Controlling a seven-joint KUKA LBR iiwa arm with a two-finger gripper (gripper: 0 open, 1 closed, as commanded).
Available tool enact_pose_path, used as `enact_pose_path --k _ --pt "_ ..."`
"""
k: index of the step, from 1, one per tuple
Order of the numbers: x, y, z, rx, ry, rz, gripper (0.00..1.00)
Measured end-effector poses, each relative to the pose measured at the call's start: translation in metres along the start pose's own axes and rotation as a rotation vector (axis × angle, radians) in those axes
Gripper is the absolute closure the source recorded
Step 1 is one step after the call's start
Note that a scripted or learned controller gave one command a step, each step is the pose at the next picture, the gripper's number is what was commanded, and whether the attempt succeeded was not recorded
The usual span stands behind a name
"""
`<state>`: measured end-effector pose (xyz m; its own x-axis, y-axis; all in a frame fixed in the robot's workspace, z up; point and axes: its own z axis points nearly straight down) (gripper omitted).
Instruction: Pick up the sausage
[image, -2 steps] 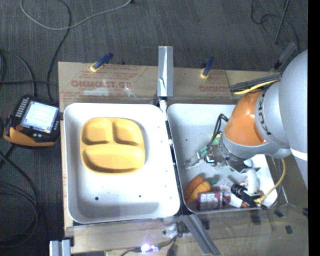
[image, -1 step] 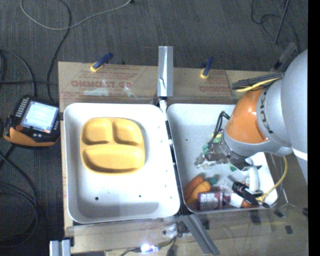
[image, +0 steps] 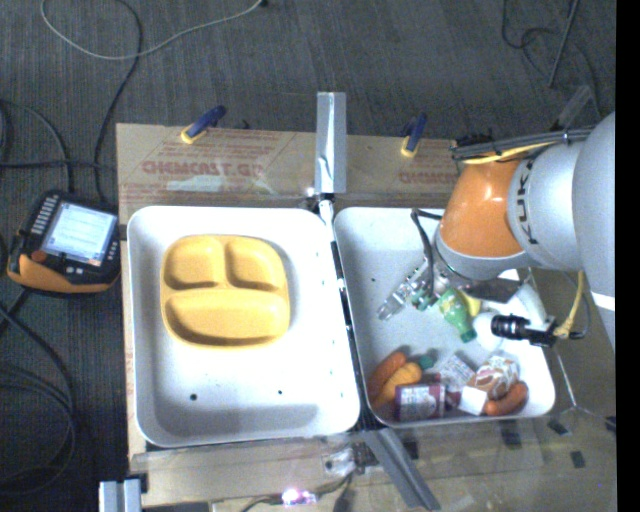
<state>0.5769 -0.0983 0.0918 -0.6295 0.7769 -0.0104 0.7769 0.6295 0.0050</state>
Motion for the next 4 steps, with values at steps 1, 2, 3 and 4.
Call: enact_pose_path --k 1,2,3,4 --pt "0.002 0.002 0.002 -0.002 0.001 -0.002 0.0" --pt "0.028 -0.04 0.001 -0.005 -0.003 -0.005 0.0" --pt "0.028 -0.039 -0.009 -0.01 -0.003 -0.005 1.0" --pt "0.095 0.029 -0.092 0.004 0.011 -0.057 1.0"
